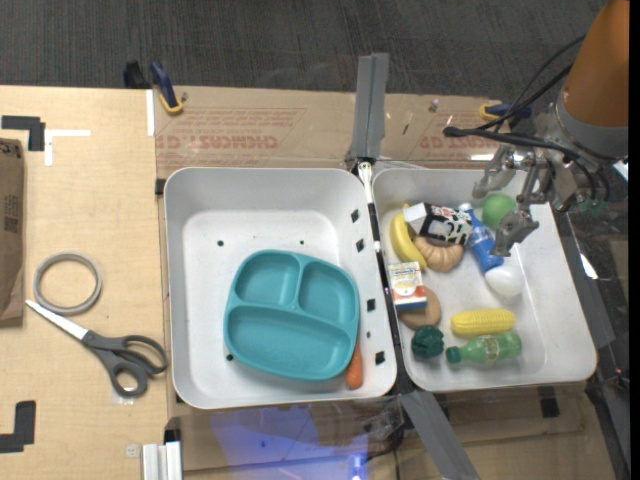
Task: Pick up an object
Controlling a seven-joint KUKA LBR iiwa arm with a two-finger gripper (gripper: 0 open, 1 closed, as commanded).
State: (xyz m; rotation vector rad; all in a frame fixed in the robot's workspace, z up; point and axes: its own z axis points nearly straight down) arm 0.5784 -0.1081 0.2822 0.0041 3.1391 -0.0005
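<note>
Camera view shows the gripper (517,211) with fingers spread and holding nothing, hanging over the right bin's (560,363) far right corner above a green ball (497,208), beside a blue bottle (484,245) and white egg (504,282).

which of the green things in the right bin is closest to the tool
The green ball, right beside the tool; the broccoli and green bottle lie at the bin's near end.

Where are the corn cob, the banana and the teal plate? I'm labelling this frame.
corn cob (483,320): camera view, middle of the cob.
banana (401,238): camera view, middle of its curve.
teal plate (262,343): camera view, floor of its large compartment.
</note>
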